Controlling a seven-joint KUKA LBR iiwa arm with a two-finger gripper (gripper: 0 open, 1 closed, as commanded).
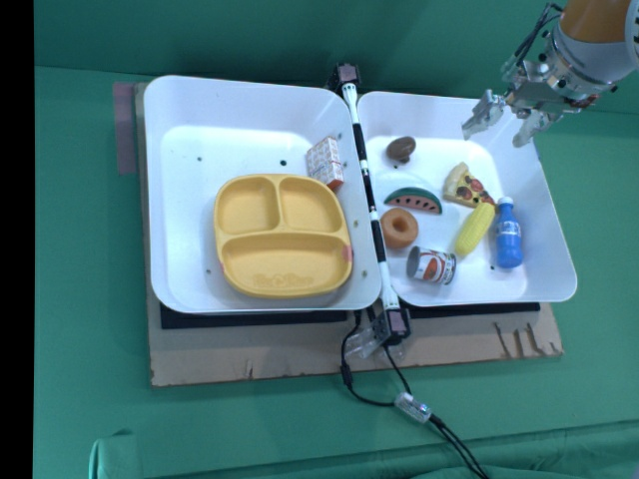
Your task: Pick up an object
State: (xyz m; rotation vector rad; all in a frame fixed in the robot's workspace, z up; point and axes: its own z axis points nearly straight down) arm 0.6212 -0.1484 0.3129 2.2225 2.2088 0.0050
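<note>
I see the claw [509,120] released, fingers spread, holding nothing, above the far right corner of the right bin [544,267]. The pizza slice [465,185] lies in this bin, just below the claw, near the corn [474,230].

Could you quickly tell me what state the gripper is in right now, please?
Gripper: open, holding nothing, above the far right corner of the right bin.
</note>
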